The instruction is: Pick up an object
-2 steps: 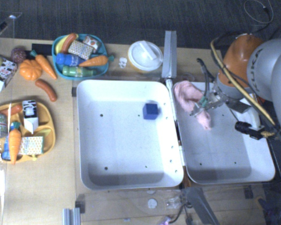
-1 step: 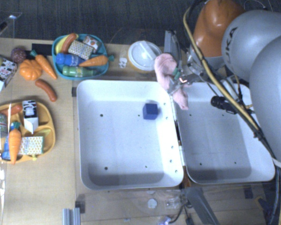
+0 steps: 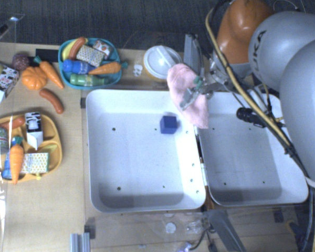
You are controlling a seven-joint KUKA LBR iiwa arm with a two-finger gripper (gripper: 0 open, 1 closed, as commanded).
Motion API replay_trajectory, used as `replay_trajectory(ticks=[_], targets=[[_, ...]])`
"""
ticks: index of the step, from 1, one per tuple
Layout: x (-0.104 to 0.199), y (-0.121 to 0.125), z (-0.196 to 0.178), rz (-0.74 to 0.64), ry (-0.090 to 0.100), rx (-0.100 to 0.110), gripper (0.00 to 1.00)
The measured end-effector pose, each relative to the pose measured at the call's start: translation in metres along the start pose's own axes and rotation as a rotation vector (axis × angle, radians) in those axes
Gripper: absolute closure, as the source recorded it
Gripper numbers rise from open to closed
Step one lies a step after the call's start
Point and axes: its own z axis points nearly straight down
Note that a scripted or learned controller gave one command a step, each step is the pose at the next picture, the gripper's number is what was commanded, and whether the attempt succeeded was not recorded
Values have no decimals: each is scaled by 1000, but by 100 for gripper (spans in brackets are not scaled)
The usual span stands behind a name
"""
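Above the ridge where the two bins meet, toward twelve o'clock in the camera view, the gripper [image 3: 191,94] hangs with its fingers closed on a pink cloth [image 3: 185,93], which drapes limp on both sides of them. I judge the cloth light, soft and unbreakable, likely to sag and swing, so a pinch into its bunched middle suits better than a hem. A blue cube [image 3: 169,124] sits at eight o'clock from it in the left bin [image 3: 126,193], whose floor, like the right bin [image 3: 252,193], offers open room.
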Motion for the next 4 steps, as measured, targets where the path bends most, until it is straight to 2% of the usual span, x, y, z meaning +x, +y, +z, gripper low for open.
replay_trajectory(ticks=[1, 2, 3, 4], targets=[[44, -22, 0, -32, 1, 1, 0], [20, -1, 0, -23, -1, -1, 0], [56, -14, 1, -94, 0, 0, 0], [20, -9, 0, -19, 0, 0, 0]])
